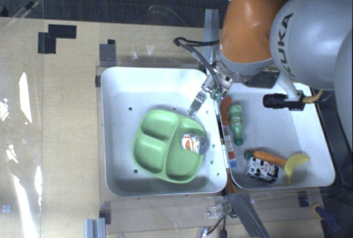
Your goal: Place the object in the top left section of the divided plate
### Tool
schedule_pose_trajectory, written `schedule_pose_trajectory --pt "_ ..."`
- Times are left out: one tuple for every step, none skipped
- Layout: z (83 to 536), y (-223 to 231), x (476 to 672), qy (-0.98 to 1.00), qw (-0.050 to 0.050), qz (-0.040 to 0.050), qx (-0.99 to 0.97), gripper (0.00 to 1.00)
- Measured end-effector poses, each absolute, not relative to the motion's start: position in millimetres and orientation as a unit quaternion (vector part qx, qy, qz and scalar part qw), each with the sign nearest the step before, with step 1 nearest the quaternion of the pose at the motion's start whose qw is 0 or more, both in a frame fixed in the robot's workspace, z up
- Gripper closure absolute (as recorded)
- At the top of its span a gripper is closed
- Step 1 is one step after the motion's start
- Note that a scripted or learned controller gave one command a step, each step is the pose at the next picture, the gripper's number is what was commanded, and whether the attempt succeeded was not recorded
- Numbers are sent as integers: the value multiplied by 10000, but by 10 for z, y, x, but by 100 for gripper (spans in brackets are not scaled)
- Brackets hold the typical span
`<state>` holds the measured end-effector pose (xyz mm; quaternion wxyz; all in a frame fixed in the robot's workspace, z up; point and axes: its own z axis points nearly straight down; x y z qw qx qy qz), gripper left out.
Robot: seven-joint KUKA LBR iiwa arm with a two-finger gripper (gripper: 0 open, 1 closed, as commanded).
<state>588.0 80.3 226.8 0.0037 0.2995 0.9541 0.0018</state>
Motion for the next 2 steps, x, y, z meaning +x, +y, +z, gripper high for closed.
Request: schedule_pose_trajectory --pt "1849 683 6147 9698 29 14 2437 0" --pt "1858 264 6098 9702 35 13 2424 0"
